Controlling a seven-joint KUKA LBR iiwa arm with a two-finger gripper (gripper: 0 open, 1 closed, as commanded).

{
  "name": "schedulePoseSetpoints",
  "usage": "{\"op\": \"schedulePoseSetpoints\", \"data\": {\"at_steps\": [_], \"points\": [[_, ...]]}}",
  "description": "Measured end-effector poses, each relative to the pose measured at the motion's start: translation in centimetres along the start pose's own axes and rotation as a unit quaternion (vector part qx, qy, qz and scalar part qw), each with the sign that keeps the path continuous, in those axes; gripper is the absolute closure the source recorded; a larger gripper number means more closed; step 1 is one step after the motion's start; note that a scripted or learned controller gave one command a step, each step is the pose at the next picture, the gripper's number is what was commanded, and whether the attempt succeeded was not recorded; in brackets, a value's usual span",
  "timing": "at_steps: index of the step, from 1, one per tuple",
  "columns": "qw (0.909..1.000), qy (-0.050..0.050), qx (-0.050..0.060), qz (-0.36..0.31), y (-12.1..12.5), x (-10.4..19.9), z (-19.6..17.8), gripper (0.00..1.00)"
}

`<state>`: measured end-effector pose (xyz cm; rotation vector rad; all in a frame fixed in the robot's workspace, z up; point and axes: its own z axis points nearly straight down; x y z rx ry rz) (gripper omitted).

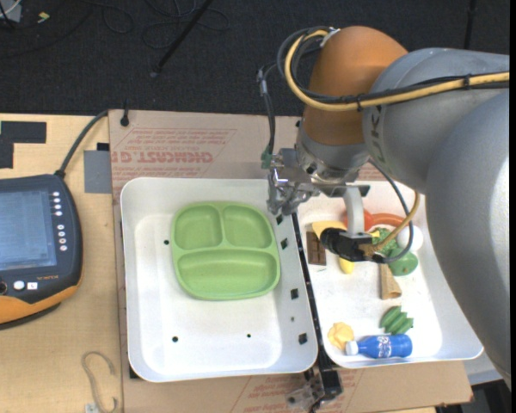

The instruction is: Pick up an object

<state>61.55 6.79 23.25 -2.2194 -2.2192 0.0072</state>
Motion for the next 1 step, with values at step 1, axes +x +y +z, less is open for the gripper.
{"op": "schedulePoseSetpoints", "data": {"at_steps": [1], "points": [[1.0,0.0,-0.001,-0.001,1.16,-0.2,1.23,1.0]]}}
